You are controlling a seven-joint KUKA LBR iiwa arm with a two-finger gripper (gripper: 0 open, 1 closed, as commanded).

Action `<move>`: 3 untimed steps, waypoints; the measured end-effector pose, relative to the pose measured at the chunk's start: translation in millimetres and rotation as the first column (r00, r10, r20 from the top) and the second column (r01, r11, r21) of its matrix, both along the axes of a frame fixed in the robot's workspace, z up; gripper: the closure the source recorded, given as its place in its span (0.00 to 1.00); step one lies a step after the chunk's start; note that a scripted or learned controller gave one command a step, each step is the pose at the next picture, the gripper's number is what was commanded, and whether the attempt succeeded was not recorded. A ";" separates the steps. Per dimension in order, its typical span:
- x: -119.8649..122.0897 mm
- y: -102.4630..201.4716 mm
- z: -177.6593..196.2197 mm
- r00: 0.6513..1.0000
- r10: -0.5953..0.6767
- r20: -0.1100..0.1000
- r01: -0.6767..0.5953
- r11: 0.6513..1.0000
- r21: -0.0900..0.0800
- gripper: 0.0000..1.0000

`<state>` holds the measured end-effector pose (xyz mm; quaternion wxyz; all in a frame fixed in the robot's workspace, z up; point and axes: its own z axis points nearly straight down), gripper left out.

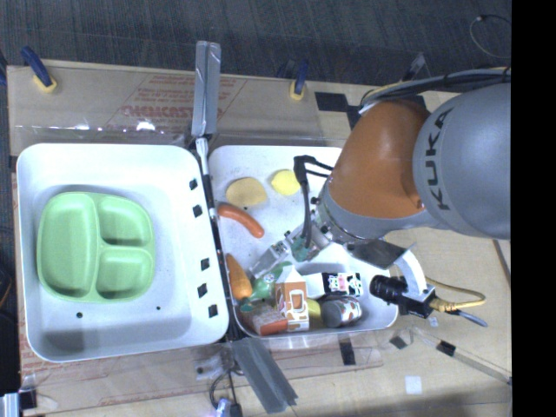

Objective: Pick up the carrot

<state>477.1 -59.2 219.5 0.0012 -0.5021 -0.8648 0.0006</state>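
Half the right bin (261,159) hides under the arm; jaws (271,261) near carrot (239,277), state unclear.

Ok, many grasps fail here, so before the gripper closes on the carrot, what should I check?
1. Carrot in view by the right bin's left wall: ok.
2. Gripper directly over carrot: not ok, it sits to the carrot's upper right.
3. Fingers open: cannot tell.
4. Space around carrot: not ok, packaged items crowd its lower end.
5. Sausage apart from carrot: ok.
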 end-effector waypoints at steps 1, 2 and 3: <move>-1.1 96.5 -28.3 0.936 0.352 -0.001 -0.352 0.936 0.001 0.00; 55.2 64.9 156.5 0.938 0.346 0.006 -0.346 0.938 -0.001 0.00; 12.7 105.4 -28.9 0.910 0.415 -0.001 -0.415 0.910 0.001 0.00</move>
